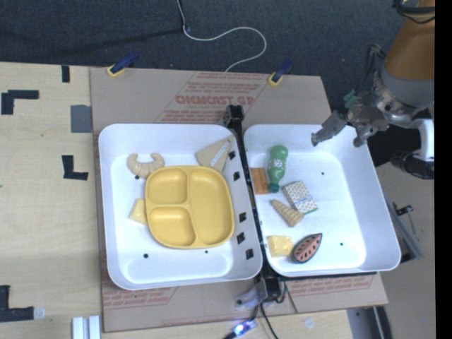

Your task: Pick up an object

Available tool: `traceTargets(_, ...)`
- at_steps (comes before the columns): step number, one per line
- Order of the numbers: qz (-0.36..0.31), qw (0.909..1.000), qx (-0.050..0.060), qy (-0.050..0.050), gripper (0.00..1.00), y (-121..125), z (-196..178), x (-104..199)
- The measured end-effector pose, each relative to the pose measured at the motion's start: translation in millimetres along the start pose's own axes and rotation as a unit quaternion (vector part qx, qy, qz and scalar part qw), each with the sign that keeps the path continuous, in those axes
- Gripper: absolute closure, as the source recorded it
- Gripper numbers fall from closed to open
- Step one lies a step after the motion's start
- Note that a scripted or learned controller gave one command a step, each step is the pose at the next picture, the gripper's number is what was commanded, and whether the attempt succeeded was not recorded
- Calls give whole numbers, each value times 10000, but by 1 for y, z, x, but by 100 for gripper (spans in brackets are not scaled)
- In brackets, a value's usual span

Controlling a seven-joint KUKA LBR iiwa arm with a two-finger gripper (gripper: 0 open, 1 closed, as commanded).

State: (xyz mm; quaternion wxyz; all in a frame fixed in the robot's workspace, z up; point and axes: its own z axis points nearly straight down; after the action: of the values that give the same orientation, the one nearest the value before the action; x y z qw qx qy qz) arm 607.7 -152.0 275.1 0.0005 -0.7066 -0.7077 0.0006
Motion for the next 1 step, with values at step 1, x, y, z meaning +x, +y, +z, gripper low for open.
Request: traceTargets(1, -6, 10000, 27, 2, 0, 4, 62, 7)
